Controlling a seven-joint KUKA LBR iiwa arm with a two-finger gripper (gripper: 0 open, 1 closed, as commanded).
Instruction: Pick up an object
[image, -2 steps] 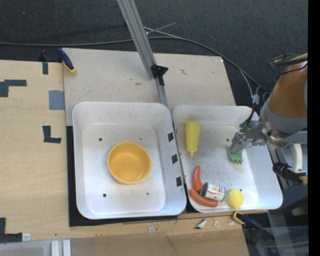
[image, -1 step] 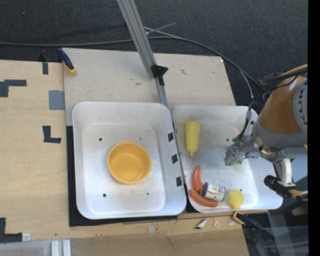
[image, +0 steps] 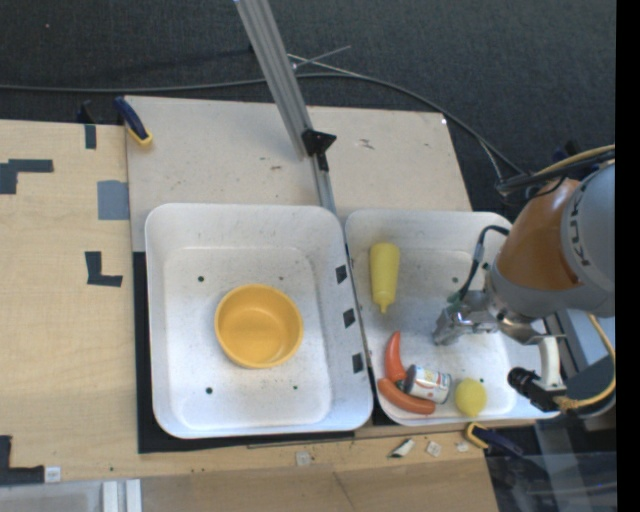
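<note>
Down inside the right bin (image: 420, 216), reaching with the gripper (image: 455, 326) low over a bare patch of white floor, apart from every object. Showing nothing caught in it; not possible to tell from this slanted look whether open or closed. Coming in from the right on the grey arm with its orange band (image: 535, 248), leaning over the bin's right wall, probably so as to point the tool down at the cluster below.

Looking outward from the tool: finding the small can (image: 432, 381) nearest, lying on its side toward the bin's near edge, touching or just beside the orange sausage (image: 405, 397) along the front wall. Noting the red pepper (image: 394, 352) curving upright just left of the can, and the lemon (image: 470, 397) just to the can's right, near the front corner. Crowding like this likely making a clean grab awkward, each piece hemmed by a neighbour or the wall.

Spotting the yellow squeeze bottle (image: 384, 275) farther up and left, lying alone along the bin's left side, well apart from the rest and probably easier to close on.

Passing over to the left bin (image: 160, 232): seeing a yellow bowl (image: 259, 325) sitting upright near its middle, well away from the tool.

Judging the pick not yet made: nothing lifted, any object serving as the target.
</note>
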